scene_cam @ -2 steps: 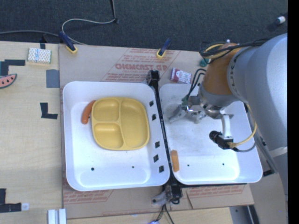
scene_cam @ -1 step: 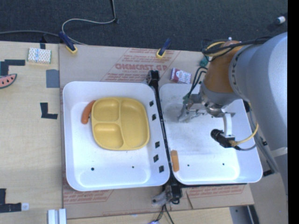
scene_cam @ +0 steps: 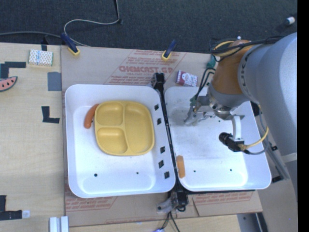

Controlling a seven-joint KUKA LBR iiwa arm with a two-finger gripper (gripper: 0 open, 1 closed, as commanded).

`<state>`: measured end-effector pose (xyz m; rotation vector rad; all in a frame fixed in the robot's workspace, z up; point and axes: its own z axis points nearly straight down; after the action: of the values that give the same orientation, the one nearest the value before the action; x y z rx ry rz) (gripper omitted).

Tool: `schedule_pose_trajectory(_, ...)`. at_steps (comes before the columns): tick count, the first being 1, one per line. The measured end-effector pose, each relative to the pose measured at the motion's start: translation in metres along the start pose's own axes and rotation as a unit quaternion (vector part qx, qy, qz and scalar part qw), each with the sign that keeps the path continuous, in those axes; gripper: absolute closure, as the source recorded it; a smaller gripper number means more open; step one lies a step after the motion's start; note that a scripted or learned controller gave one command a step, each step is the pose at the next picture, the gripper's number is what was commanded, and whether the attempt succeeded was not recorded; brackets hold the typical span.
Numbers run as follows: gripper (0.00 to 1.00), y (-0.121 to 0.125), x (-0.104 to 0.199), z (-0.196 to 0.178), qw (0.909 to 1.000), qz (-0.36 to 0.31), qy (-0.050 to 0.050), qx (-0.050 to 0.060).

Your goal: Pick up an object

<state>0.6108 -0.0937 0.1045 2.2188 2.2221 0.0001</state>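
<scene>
My gripper (scene_cam: 192, 117) hangs low over the upper left part of the right bin (scene_cam: 251, 178), with the grey arm and its orange band above it to the right. Nothing shows between or under its tip. A small orange sausage-shaped piece (scene_cam: 180, 166) lies against the right bin's left wall, well below the gripper. In the left bin (scene_cam: 116, 182) a yellow divided plate (scene_cam: 124, 127) lies flat. An orange-red sausage (scene_cam: 89, 116) rests beside the plate's left edge.
A black divider with clips (scene_cam: 164, 129) runs between the two bins. A small red and white packet (scene_cam: 186, 78) lies on the cardboard just beyond the right bin. Yellow clamps (scene_cam: 169, 53) hold the cardboard's far edge. Cables loop from the wrist (scene_cam: 241, 144).
</scene>
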Motion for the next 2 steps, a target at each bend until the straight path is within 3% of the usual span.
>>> schedule_pose_trajectory(1,1.00,-0.0001,0.0008,-0.0091,1.0000,-0.001,0.001,0.001)
schedule_pose_trajectory(2,0.00,-0.0002,0.0008,-0.0089,1.0000,-0.001,0.001,0.001)
